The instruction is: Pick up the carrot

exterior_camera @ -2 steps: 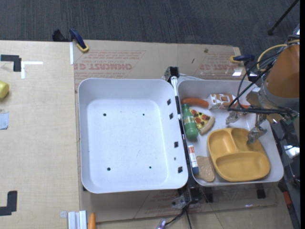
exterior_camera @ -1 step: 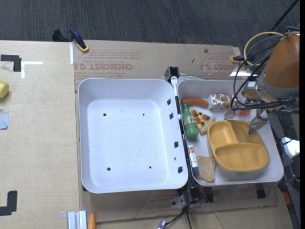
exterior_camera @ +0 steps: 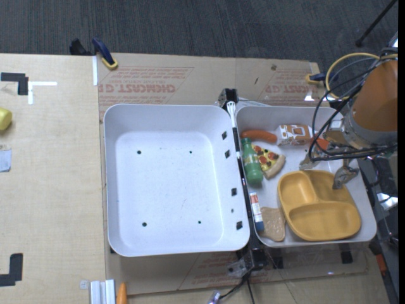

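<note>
The carrot (exterior_camera: pixel 258 135), an orange-red elongated piece, lies at the far left of the right bin (exterior_camera: pixel 364 170), beside a small milk carton (exterior_camera: pixel 294 133). My gripper (exterior_camera: pixel 326 170) hangs over the right bin above the far rim of the yellow divided plate (exterior_camera: pixel 319 211), well to the right of the carrot. Its two metal fingers (exterior_camera: pixel 307 163) stand apart, open, with nothing between them. A small orange bit (exterior_camera: pixel 321 143) shows under the wrist behind black cables; I cannot tell what it is.
A green bottle (exterior_camera: pixel 252 164) and a pizza slice (exterior_camera: pixel 272 160) lie just in front of the carrot. A bread slice (exterior_camera: pixel 273 223) and a thin tube (exterior_camera: pixel 255 211) sit at the near left. The left bin (exterior_camera: pixel 114 182) adjoins.
</note>
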`<state>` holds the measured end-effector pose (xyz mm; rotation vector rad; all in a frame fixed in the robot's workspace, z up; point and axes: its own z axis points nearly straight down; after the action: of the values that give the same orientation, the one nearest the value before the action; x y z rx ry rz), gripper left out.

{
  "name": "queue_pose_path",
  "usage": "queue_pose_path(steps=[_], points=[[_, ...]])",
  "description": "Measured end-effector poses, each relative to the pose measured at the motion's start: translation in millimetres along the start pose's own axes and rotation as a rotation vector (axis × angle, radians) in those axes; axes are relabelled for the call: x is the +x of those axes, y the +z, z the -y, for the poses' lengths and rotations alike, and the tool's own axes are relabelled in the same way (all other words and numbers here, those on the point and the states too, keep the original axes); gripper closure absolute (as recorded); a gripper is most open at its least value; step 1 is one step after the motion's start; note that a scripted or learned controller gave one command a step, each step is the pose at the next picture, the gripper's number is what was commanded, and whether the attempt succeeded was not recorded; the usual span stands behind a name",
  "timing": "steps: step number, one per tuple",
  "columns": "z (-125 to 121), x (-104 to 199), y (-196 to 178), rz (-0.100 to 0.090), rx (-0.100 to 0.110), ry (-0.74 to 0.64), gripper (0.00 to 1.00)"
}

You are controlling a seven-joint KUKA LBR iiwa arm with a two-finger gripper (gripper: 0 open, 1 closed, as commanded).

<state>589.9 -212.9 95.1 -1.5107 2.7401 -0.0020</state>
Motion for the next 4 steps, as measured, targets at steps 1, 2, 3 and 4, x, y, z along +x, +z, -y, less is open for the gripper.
queue_pose_path(steps=[1,2,3,4], points=[[27.5,-39.6,3.4,0.036,-0.021,-0.430,0.00],[-3.0,-7.0,2.4,0.016,-0.015,-0.235,0.00],[52.3,-31.9,0.3,0.008,-0.004,-0.040,0.00],[4.6,-2.8,0.2,0.006,-0.011,-0.061,0.00]])
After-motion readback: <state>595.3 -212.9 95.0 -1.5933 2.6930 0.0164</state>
